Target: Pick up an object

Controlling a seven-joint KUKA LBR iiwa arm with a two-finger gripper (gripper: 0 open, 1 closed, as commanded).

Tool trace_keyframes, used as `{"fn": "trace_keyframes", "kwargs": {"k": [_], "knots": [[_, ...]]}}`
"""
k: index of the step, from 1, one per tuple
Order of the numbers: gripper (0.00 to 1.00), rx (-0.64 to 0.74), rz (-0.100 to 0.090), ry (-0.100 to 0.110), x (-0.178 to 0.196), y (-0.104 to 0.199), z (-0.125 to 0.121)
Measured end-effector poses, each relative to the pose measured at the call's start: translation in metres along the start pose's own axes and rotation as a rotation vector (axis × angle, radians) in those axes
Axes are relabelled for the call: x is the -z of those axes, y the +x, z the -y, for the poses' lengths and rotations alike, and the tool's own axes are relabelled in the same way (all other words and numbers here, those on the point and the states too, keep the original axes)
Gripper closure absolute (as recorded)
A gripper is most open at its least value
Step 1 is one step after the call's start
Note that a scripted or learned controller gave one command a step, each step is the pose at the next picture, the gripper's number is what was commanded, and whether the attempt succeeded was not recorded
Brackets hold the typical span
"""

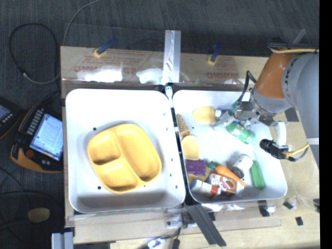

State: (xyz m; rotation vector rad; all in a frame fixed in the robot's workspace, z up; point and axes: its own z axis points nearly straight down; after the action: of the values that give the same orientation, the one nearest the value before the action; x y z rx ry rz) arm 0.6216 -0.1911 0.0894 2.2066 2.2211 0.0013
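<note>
My gripper (pixel 237 116) is low over the far right part of the right bin (pixel 270 191), under the grey wrist with the orange band. A green bottle-like object (pixel 241 132) lies right below and in front of it, touching or nearly touching. A yellow lemon-shaped object (pixel 204 114) sits just to the gripper's left. Nearer the front of that bin lie a pale yellow round piece (pixel 190 147), a purple object (pixel 196 166), an orange carrot (pixel 229 173), a red and white carton (pixel 220 185), a small white cylinder (pixel 242 165) and a green stick (pixel 257 175).
The left bin (pixel 83 108) holds a yellow divided tray (pixel 123 157). A brown item (pixel 182 124) leans by the wall between the bins. A black cable connector (pixel 271 147) hangs off the arm over the right bin's right edge.
</note>
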Motion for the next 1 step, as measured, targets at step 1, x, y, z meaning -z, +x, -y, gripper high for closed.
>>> {"fn": "trace_keyframes", "kwargs": {"k": [1], "knots": [[1.00,0.002,0.000,-0.001,0.0106,0.0007,-0.0011]]}}
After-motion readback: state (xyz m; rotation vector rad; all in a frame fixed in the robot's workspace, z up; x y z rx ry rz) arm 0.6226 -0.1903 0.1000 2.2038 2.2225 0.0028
